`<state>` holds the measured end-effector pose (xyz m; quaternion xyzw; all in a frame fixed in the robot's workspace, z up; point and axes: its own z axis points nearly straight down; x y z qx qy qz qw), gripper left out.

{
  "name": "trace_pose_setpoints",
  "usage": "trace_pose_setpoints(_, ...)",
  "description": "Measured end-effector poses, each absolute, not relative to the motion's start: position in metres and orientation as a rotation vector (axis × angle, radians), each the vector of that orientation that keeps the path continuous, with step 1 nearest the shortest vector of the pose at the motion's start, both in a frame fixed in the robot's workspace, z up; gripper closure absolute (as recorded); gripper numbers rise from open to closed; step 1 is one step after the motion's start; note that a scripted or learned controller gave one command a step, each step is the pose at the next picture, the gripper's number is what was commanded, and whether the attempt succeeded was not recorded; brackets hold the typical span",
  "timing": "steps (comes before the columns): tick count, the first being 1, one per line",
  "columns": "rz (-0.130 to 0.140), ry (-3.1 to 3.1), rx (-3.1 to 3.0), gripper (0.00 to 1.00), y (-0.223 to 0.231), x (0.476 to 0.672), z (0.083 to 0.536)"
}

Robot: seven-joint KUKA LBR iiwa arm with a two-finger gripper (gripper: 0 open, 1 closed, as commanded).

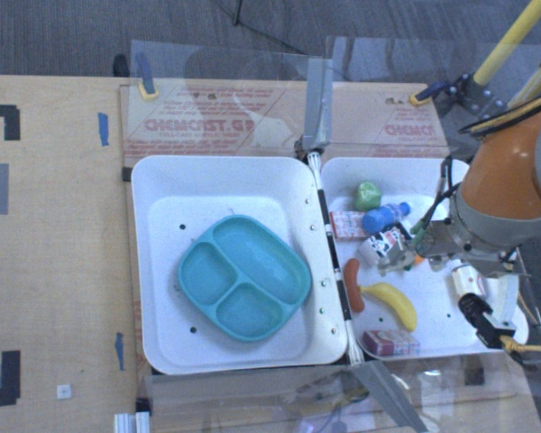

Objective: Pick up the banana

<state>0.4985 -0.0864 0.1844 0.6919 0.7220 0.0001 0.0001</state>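
A small yellow curved plastic banana (392, 302) lies free in the right white bin (442, 336), beside a red sausage (352, 285); likely light, stiff and slick, best pinched mid-body. The gripper (398, 253) hovers nearby, its grip state unclear.

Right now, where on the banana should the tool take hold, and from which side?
Probably mid-body of the banana, from straight above. It lies flat on the right bin's floor, running diagonally; fingers should straddle its narrow width. The sausage sits close to its upper-left tip, so the middle looks clearer.
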Motion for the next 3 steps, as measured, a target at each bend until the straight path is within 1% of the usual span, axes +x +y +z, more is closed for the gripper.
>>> trace_pose_setpoints(1,0.009,2.387,2.033,0.00,-0.100,0.482,0.088)
trace_pose_setpoints(2,0.008,2.375,2.032,1.00,-0.103,0.483,0.099)
trace_pose_setpoints(3,-0.001,2.278,2.163,1.00,-0.053,0.544,0.185)
